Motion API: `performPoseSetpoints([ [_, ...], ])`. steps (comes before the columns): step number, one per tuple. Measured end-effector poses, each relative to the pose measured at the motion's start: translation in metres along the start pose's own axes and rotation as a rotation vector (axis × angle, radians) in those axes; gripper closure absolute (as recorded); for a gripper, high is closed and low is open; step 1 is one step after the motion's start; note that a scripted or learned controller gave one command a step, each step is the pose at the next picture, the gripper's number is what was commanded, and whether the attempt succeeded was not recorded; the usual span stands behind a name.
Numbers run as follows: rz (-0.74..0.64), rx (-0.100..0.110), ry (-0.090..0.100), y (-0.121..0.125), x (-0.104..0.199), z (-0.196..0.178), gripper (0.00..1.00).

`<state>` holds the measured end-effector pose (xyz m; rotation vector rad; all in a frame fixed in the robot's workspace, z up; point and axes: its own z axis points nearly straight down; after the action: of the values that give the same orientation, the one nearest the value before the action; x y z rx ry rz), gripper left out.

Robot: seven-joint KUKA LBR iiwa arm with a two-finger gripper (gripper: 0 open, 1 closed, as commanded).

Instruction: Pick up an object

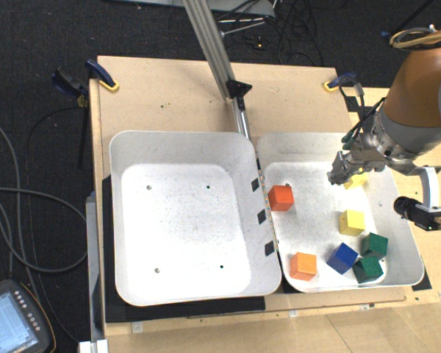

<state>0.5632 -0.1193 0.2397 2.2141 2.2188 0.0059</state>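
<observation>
A robotics lab: clamped bench (169,101), loose cables (15,219), teach pendant (11,318) on dark carpet.

Bright, even overhead light, soft faint shadows, mild glare on the white bins (125,153), slight overall softness.

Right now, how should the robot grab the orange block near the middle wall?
Probably from straight above, closing the jaws on two opposite flat sides of the orange block. It sits alone in the right bin. I'd choose the near and far faces, since the bin wall stands close on its left.
</observation>
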Motion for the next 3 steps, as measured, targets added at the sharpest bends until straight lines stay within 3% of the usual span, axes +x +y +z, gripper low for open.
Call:
performPoseSetpoints([
  [1, -0.001, 0.002, 0.001, 0.002, 0.000, -0.035, 1.00],
  [3, -0.006, 0.008, 0.004, -0.011, 0.107, -0.023, 1.00],
])
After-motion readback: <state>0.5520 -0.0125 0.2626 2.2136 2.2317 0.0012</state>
